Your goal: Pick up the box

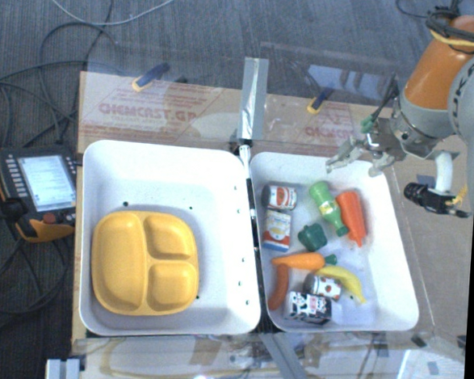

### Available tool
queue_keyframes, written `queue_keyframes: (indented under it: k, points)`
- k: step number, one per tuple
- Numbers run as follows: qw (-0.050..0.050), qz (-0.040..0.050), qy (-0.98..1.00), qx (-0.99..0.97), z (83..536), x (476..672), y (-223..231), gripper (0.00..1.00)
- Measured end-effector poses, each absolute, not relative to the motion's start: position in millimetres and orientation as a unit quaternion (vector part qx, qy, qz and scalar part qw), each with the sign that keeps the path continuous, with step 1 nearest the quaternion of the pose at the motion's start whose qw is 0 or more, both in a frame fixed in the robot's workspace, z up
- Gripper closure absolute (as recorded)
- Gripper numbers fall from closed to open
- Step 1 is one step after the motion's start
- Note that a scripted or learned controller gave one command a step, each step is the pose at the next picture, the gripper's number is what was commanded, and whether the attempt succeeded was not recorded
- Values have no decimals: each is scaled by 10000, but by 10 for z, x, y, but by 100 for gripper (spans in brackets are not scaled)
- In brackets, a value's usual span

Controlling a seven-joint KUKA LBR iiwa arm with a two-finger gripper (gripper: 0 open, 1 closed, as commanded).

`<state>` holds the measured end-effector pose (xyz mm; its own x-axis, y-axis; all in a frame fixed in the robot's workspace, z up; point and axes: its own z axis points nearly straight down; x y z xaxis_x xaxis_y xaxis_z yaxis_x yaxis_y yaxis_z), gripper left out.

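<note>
A small white box (277, 230) with red and blue print lies in the right bin (401, 269), near its left wall and just below a red-labelled can (282, 197). A second, black-and-white patterned box (308, 307) sits at that bin's front. My gripper (359, 161) hovers over the bin's back rim, up and to the right of both boxes. Its fingers are spread open with nothing between them.
The right bin also holds a green bottle (327, 205), two carrots (352, 217) (299, 260), a dark green piece (312, 236), a banana (345, 281), another can (322, 285) and a reddish sausage (279, 289). A yellow divided plate (144, 261) lies in the left bin (109, 163).
</note>
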<state>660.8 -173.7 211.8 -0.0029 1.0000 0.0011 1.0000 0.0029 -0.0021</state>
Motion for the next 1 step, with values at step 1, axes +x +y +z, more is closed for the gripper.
queue_keyframes:
  k: [1]
  points:
    - [-10,10,-6499,-7601,941,6530,-1160,0]
